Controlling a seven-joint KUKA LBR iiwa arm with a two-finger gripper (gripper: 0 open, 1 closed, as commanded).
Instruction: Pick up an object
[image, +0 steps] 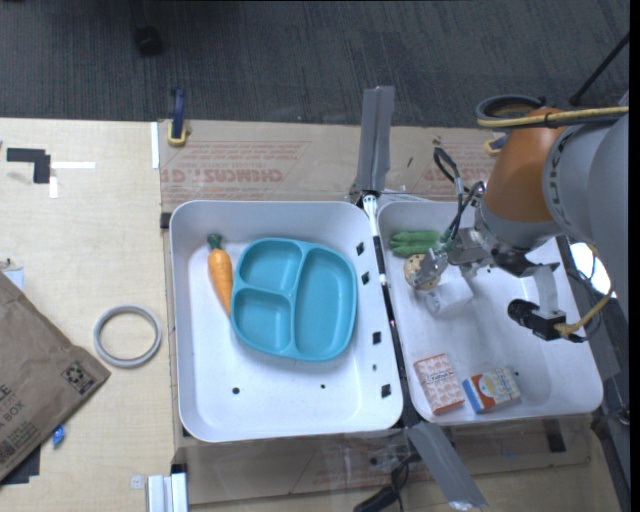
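Round cookie in right bin

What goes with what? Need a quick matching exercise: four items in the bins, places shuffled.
Things:
1. carrot
2. blue divided plate
3. green item
4. two small boxes

Places:
A. right bin, far end
B. left bin, middle
C. right bin, near end
D. left bin, left of the plate

Pairs: 1-D, 2-B, 3-A, 4-C

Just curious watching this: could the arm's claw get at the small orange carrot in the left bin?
Probably yes: the orange carrot lies uncovered beside the blue divided plate, nothing above it; the claw sits in the right bin.
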